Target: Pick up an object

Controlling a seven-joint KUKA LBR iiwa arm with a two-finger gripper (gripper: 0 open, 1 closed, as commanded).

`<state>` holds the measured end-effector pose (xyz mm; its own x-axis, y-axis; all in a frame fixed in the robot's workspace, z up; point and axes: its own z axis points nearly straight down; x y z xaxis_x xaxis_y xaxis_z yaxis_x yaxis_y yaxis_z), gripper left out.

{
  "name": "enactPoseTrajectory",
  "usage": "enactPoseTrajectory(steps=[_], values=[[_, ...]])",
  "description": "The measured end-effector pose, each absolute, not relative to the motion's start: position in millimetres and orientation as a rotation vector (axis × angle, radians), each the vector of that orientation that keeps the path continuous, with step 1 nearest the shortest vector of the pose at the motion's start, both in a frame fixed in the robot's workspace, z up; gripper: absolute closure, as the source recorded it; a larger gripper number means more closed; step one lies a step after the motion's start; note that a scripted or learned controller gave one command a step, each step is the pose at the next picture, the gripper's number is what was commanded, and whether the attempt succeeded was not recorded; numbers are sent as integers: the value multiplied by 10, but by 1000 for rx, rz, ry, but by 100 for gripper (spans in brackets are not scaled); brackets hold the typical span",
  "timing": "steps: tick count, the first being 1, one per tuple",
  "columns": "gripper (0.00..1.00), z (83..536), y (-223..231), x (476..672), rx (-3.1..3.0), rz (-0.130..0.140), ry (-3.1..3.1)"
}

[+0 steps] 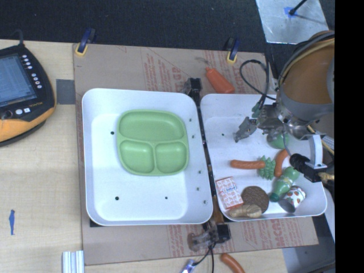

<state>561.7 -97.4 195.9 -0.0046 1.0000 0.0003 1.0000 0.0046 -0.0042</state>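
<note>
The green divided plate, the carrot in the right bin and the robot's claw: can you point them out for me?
Green divided plate (152, 141): camera view, on the ridge where its compartments meet.
Carrot (248, 164): camera view, middle of its orange body.
Gripper (241, 134): camera view, at its fingertips over the right bin.

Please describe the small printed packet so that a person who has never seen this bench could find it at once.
Look in the right white bin, at its lower left corner beside the wall shared with the left bin. The small packet lies flat there, next to a round brown cookie. It is the only flat, square, white item with red print.
</note>
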Motion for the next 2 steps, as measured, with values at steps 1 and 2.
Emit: enactPoseTrajectory(steps=[1, 2], values=[[0, 1956, -1663, 5794, -2219, 4, -2223], [0, 1332, -2127, 5469, -2215, 7, -2225]])
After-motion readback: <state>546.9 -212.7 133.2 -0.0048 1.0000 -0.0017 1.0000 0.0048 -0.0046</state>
